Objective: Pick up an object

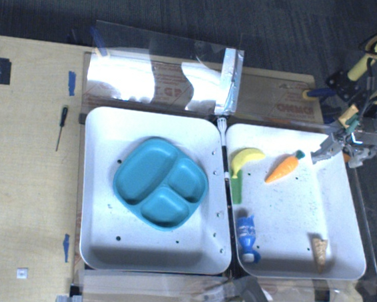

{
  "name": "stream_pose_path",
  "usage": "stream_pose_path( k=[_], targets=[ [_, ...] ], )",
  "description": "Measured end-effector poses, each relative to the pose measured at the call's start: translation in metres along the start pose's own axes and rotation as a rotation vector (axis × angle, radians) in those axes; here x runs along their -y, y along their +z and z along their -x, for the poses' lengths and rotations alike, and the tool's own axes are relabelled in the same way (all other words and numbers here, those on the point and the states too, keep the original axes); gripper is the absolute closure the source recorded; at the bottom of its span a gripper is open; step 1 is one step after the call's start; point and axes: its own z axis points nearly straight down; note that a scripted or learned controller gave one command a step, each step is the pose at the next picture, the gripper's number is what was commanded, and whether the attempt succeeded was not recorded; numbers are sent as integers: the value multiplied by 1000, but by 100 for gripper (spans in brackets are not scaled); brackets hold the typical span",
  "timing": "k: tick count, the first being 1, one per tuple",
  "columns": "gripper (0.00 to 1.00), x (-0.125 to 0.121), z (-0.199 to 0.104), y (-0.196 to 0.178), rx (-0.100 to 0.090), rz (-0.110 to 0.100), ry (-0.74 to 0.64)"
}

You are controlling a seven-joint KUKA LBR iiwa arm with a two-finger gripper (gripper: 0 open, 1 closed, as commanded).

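Tool [325, 152] sits at the upper right edge of the right bin [337, 263], just beside the carrot's green tip. Can't tell whether it's open or closed, too small and blurred.

Nearest candidate is the carrot [282, 169], lying at a slant in the upper part of the right bin. Also in that bin: banana [246, 158] up against the left wall, with a green piece [236, 188] below it, blue bottle [247, 238] lower left, small tan item [318, 250] lower right.

My read: nothing grasped yet, approach phase. To do it well, centre over the carrot's thick middle, close across its short axis, descend straight.

Arm comes in from the right over the bin's rim, wrist low, cables trailing behind.
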Motion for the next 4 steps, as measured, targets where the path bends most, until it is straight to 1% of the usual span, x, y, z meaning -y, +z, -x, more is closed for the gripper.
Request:
stream_pose_path(
  k=[1,2,3,4],
  targets=[
    [0,-53,-68,93,-2,-10,63],
    [0,-38,-46,183,1,7,137],
    [100,-39,-45,171,2,11,138],
    [100,27,-107,82,-2,6,63]
  ],
)
